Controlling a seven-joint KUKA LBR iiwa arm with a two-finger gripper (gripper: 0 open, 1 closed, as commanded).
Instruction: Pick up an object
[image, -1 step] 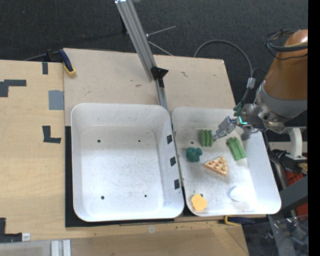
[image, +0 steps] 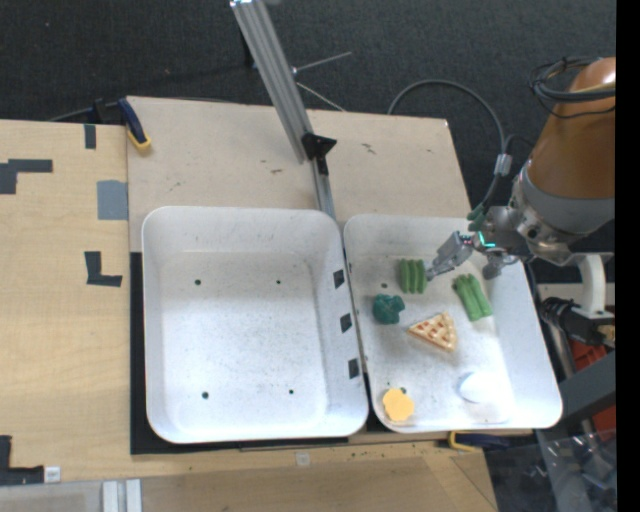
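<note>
Two white bins were set side by side on the bench. In the right bin (image: 520, 300) were seen two green pieces (image: 412, 275) (image: 472, 298), a dark teal lump (image: 388, 308), a waffle-like wedge (image: 434, 331), a yellow piece (image: 398, 404) and a white object (image: 478, 386). The end effector (image: 468, 256) was positioned between the green pieces, fingers spread apart, nothing gripped.

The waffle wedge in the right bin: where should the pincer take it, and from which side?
Probably from straight above, closing across the waffle wedge near its narrower upper end. It lies flat, apart from the teal piece and green piece, so there is room around it.
</note>
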